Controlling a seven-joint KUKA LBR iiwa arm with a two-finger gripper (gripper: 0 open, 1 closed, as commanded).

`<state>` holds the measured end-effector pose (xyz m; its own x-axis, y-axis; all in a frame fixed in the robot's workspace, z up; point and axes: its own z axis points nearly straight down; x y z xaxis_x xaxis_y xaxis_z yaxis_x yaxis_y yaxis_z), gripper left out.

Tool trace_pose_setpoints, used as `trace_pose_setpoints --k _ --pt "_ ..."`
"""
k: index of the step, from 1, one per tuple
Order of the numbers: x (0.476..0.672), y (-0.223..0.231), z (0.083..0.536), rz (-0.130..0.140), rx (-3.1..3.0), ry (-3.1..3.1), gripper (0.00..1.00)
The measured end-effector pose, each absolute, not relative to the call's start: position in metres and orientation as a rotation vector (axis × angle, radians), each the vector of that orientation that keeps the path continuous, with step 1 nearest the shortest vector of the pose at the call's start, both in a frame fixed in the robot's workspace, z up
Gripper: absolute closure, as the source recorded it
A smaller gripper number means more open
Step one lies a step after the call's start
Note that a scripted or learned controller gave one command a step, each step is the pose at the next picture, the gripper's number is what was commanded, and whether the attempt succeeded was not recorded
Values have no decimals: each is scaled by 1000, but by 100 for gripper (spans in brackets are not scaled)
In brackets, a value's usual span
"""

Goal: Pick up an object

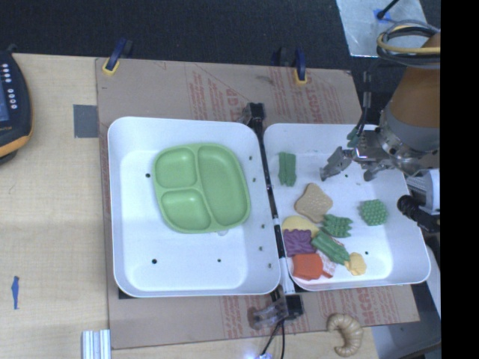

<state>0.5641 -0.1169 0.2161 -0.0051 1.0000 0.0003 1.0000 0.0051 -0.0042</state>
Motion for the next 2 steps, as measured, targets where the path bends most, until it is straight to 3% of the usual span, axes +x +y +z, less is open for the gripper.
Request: trace_pose_setpoints --k 1,2 --pt "536 -95 87 8 -2210 -2222 0" --pt "593 -98 95 -2 -2217 -2230 0"
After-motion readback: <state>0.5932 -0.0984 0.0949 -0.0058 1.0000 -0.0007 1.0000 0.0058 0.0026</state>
